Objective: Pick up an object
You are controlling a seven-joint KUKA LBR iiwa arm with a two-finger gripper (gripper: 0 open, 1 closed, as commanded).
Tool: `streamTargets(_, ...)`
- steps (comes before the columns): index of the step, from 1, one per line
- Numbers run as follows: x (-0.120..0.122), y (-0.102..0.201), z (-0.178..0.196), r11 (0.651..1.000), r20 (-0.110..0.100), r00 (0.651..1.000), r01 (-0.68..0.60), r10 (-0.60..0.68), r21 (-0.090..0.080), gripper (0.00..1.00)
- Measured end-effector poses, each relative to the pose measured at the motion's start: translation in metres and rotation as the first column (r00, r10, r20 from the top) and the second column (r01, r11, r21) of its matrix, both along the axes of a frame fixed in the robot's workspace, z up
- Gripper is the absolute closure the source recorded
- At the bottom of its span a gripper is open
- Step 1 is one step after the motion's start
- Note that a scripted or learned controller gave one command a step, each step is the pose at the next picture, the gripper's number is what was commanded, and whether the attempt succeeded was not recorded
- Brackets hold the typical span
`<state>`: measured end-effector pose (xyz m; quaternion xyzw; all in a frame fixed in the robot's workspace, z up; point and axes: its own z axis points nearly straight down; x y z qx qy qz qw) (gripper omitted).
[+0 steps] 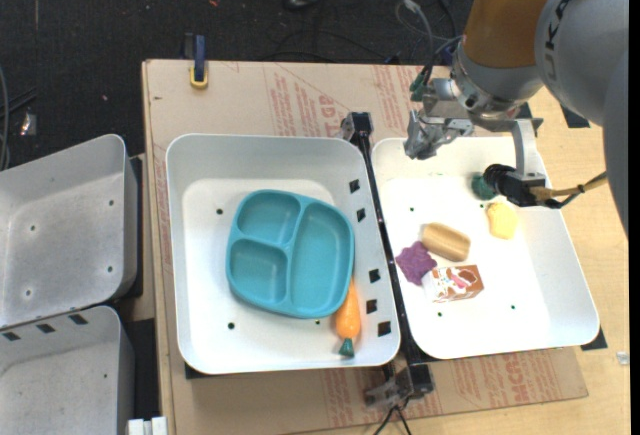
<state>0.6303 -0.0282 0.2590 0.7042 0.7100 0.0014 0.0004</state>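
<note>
The big grey arm (560, 23) comes in from the right and bends down over the far edge of the right bin (570, 323). Its pincer (425, 145) hangs low at that bin's back left corner. I cannot tell if the pincer is wide or narrow, and I see nothing in it.

In the right bin there is a tan bread roll (446, 241), a purple lump (415, 262) just beside it, and a red and white packet (456, 282) touching the lump. A yellow thing (502, 220) and a dark green thing (484, 186) sit farther back.

The left bin (200, 163) holds a blue plate (290, 253) with three parts. An orange carrot (348, 318) lies against the plate's near edge.

Both bins sit on a brown counter (270, 88).
</note>
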Motion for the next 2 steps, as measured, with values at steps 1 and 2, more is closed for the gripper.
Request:
streamTargets(1, -0.003, 0.056, -0.006, 1.000, -0.003, 1.000, 0.000, 0.000, 0.001, 1.00)
streamTargets(2, 0.001, 0.117, -0.015, 1.000, -0.002, 1.000, 0.000, 0.000, 0.000, 1.00)
